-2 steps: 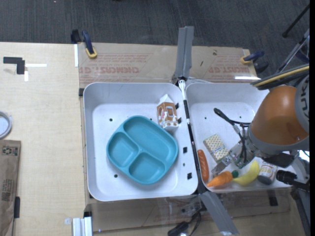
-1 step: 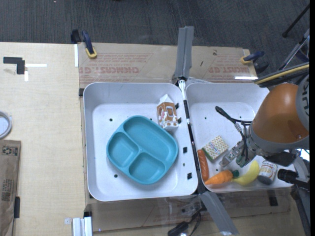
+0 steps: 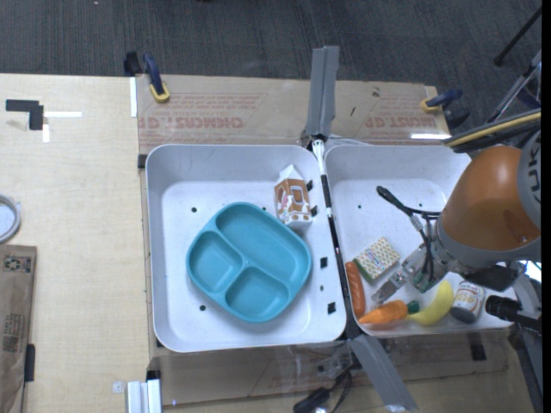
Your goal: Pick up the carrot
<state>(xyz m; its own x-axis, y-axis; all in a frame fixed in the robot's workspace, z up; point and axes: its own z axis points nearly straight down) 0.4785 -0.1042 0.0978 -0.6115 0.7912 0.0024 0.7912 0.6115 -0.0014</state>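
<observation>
The claw (image 3: 398, 284) (open or closed, I cannot tell) hangs just above the carrot (image 3: 383, 315) in the right bin (image 3: 362, 166).

The arm's orange band (image 3: 492, 198) hides part of the right bin (image 3: 379, 166). The small jar (image 3: 467, 300) has an unreadable label. A tape roll (image 3: 7, 219) is cut by the left edge.

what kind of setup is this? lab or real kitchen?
Most likely a robot manipulation test bench, not a kitchen: two white bins clamped onto a cardboard-covered bench, toy food such as a carrot and banana, and a KUKA arm reaching in.
</observation>
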